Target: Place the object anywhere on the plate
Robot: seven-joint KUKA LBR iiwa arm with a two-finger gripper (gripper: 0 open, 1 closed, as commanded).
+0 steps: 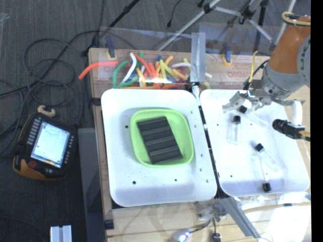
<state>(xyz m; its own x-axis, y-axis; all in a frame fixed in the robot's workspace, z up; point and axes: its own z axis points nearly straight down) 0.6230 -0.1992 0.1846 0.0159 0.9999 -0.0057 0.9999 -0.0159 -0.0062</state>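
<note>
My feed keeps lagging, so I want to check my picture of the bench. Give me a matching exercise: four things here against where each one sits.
Things:
1. lime-green square plate
2. dark grey ribbed block
3. two-finger gripper
4. clear plastic vial with black cap

Places:
A. on the floor of the right white bin
B. in the left white bin
C. over the right bin's far edge
D. lying on the plate

Pairs: 1-B, 2-D, 3-C, 4-A

No legible text (pendant screen blurred).
</note>
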